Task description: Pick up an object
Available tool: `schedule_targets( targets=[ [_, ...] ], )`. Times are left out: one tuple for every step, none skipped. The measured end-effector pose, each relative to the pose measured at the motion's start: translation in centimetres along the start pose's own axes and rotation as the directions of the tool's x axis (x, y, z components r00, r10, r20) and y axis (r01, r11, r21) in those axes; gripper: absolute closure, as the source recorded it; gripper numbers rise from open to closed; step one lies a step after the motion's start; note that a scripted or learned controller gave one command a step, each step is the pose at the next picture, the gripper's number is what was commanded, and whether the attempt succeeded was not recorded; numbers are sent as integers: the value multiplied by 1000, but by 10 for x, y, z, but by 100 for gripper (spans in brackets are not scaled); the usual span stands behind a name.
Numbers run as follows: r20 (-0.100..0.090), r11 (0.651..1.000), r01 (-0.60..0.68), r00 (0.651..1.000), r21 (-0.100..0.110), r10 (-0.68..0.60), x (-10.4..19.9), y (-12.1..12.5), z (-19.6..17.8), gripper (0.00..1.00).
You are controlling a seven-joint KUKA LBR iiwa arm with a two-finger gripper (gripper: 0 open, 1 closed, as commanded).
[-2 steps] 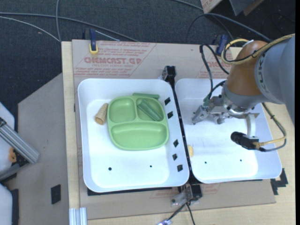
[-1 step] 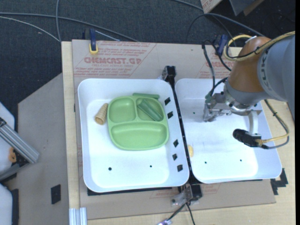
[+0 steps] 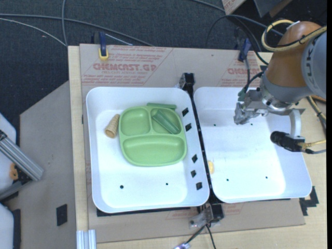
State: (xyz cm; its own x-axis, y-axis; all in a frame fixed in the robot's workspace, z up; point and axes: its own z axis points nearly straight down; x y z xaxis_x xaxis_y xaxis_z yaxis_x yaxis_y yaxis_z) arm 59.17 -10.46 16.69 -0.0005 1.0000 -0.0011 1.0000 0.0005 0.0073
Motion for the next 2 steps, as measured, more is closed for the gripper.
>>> schedule_targets(
  targets=[
    [0,1000,2,1000,-1,-2,8,9,-56,100],
    [0,1000,1,1000,1,-1,7,11,-101,100]
  ],
)
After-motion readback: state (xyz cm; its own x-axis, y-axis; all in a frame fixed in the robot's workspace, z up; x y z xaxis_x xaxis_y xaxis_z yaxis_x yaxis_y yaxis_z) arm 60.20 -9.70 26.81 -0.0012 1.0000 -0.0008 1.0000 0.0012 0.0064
